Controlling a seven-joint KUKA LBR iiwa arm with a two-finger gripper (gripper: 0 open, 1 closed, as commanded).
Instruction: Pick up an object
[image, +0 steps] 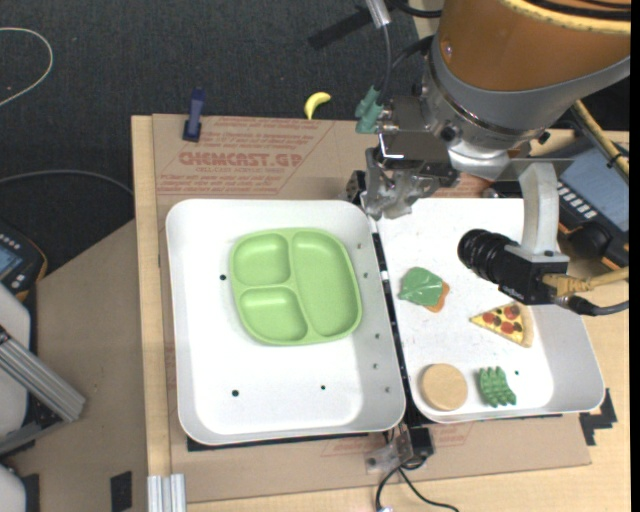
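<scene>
Glossy green plastic plate (296, 286), smooth white bins (200, 380)

Two bins sit side by side on the tabletop (250, 160). The left bin (190, 330) holds a divided plate (296, 286) near its middle. In the right bin (570, 370) a toy leaf (422, 288) lies near the left wall, a pizza slice (505, 323) to its right, and a round cookie (443, 386) beside a toy broccoli (495, 386) along the front edge. The gripper (390, 195) hangs over the bins' shared back corner.

I see a robot lab, big grey and orange arm (520, 60), two white bins (200, 300) on my desk (250, 150), toy food, loose cables (20, 60), dark carpet floor (80, 110)
</scene>
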